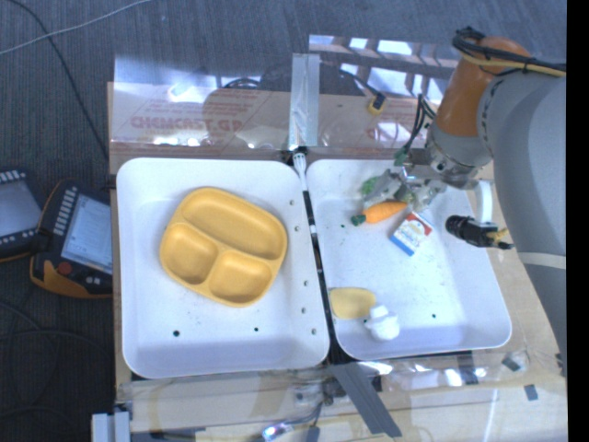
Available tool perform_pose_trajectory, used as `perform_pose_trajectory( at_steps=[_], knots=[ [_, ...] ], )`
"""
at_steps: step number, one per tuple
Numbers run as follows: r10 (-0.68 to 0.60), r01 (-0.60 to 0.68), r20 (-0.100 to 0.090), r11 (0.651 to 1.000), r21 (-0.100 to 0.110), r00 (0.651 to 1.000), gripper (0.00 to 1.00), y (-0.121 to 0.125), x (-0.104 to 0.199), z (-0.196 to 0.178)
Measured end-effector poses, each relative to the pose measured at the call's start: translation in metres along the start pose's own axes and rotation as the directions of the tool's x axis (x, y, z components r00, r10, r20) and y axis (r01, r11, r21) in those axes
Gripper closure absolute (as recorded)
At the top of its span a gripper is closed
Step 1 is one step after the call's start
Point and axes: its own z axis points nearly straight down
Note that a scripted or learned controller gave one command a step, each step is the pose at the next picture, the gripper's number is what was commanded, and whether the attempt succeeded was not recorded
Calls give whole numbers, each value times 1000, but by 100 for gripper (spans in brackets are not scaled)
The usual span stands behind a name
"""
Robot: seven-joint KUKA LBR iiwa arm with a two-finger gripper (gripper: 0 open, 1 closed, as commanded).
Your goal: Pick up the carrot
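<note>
Gripper (411, 184) low in right bin (460, 325), just above carrot (383, 213); cannot tell its grasp state; yellow tray (224, 244) in left bin (147, 339).

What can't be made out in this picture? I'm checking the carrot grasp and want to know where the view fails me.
- end effector, camera view: small and blurred, partly under the wrist; whether it grips the carrot is unclear.
- carrot's green top: merges with the end effector.
- small box: print too small to read.
- white item by the yellow piece: too small to identify.
</note>
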Motion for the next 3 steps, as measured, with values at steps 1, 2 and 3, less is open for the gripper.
perform_pose_trajectory(
  at_steps=[1,2,3],
  knots=[
    [-2,2,9,1000,3,1000,100,-1,-2,-8],
    [-101,101,14,994,-33,995,100,4,19,-112],
    [-131,131,15,991,-33,991,100,4,-68,-106]
  ],
)
